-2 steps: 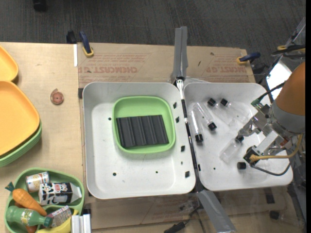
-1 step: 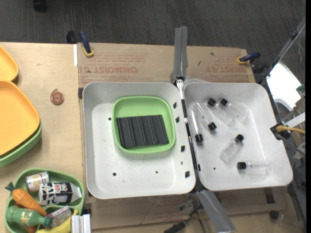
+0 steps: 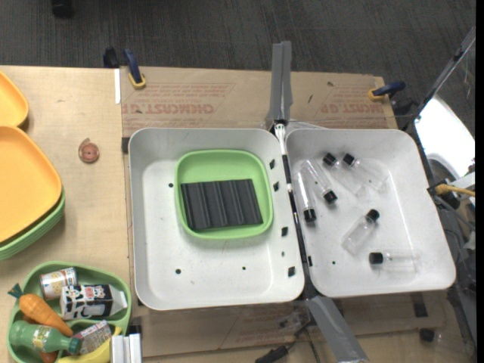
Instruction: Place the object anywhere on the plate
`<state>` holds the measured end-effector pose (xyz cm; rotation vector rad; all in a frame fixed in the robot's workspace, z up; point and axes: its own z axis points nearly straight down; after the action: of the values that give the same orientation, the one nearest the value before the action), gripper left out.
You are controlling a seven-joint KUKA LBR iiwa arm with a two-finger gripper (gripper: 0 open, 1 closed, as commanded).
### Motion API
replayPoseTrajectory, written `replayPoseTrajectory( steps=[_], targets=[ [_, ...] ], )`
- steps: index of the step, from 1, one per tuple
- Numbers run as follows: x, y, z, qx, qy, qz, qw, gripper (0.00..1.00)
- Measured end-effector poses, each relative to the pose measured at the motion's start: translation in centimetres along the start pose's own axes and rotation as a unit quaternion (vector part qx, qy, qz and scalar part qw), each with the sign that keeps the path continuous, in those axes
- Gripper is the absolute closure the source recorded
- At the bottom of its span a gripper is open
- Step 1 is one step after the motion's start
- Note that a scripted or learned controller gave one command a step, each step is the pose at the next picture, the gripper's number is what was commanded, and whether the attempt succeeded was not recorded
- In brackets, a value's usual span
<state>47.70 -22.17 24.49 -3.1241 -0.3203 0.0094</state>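
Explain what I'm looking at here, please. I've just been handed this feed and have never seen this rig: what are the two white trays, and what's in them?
This is one fixed camera above a workbench, looking down at a slant. Two shallow white bins sit side by side. The left bin holds a green plate with a dark ribbed pad lying on it. The right bin holds several clear plastic vials with black caps, scattered loose; these are the objects to move onto the plate. On the wooden bench to the left are stacked orange plates and a green bowl of toy groceries.
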Motion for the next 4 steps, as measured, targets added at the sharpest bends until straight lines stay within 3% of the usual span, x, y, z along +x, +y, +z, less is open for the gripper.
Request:
replayPoseTrajectory(
  steps=[2,4],
  targets=[
    [0.0,0.0,-2.9,0.0,0.001,0.0,1.0,0.0],
    [0.0,0.0,-0.2,0.0,0.0,0.002,1.0,0.0]
  ],
)
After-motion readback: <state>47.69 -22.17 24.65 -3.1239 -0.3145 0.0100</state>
